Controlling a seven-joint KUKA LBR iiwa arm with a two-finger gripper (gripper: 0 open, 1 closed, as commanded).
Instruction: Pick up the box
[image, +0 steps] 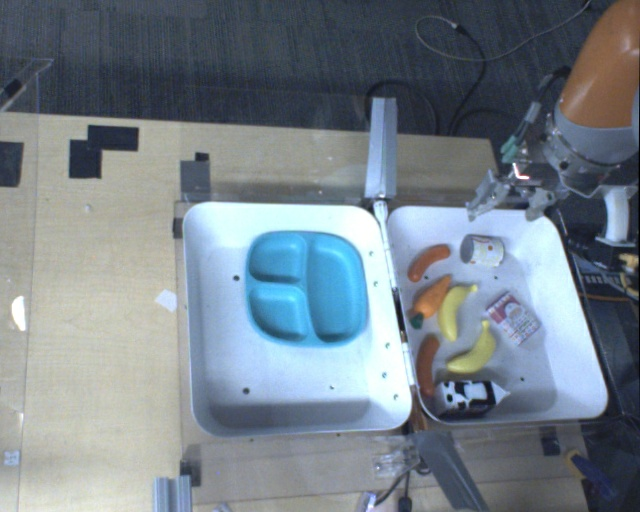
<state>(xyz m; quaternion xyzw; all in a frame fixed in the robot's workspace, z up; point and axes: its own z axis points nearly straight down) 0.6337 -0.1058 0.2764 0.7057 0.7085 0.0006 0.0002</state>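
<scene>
The box (513, 318), a small flat pack with a pink and white print, lies in the right part of the right bin (585, 345). My gripper (511, 207) hangs over that bin's far rim, well beyond the box and a little left of it. Its fingers are spread open with nothing between them. A small white cup (483, 250) lies on its side just below the gripper.
Left of the box lie two yellow bananas (463, 325), an orange carrot (432, 296) and two brown sausages (428, 262). A black and white carton (467, 397) sits at the bin's near edge. The left bin (215, 330) holds a blue divided plate (305, 286).
</scene>
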